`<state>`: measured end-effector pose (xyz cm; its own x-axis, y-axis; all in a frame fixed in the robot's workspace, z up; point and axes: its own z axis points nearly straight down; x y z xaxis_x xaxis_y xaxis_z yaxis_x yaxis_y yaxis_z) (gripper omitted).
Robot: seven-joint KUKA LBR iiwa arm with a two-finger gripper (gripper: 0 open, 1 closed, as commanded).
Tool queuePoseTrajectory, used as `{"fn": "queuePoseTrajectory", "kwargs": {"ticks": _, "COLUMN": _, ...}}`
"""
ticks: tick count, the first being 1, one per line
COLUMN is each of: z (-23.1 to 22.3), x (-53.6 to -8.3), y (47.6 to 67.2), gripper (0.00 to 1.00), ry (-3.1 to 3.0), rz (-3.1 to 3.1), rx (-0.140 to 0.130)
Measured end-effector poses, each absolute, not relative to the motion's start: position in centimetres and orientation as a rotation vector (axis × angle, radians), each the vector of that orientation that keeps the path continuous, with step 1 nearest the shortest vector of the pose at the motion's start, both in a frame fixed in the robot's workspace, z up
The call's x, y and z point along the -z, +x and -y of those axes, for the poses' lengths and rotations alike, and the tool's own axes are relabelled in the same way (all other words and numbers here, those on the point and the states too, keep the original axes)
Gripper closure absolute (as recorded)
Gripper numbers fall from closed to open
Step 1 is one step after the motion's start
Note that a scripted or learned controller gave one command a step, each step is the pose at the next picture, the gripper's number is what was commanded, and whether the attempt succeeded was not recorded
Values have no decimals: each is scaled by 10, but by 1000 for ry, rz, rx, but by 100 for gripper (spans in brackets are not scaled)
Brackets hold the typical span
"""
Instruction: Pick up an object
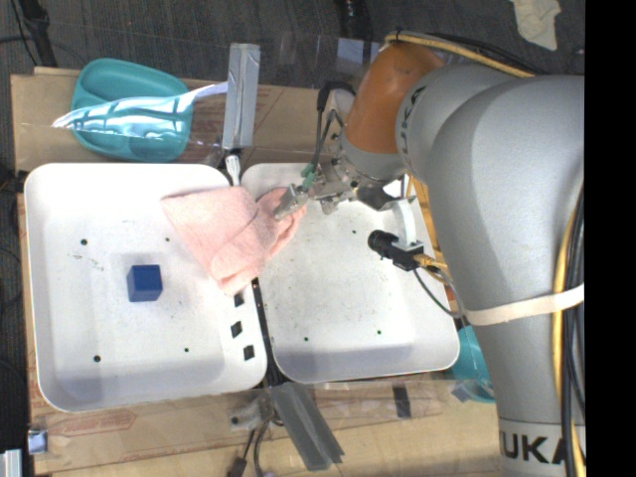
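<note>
- White capital letters "UKA", the visible end of a maker's name cut off at the frame's bottom edge, stand on the grey arm [517,266] near its lower right base.
- No other lettering, number or label can be read; tape strips and bin surfaces carry nothing legible.

Two bins side by side, a cloth [234,235] draped across the shared rim from left bin [60,366] into right bin [397,351], a block [145,282] lying left of it, gripper [294,201] at the cloth's right end, a scoop [129,110] behind the left bin.
</note>
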<state>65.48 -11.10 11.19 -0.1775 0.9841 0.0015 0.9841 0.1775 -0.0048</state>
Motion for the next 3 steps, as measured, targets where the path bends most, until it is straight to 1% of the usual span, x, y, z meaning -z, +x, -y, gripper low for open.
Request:
{"fn": "queuePoseTrajectory", "kwargs": {"ticks": 1, "z": 98, "x": -94, "y": 658, "gripper": 0, "ry": -1417, "rz": 2803, "rx": 0}}
{"fn": "queuePoseTrajectory", "kwargs": {"ticks": 2, "z": 97, "x": -105, "y": 659, "gripper": 100, "ry": -1412, "rz": 2808, "rx": -1}}
{"fn": "queuePoseTrajectory", "kwargs": {"ticks": 3, "z": 106, "x": -178, "y": 654, "gripper": 100, "ry": -1781, "rz": 2590, "rx": -1}}
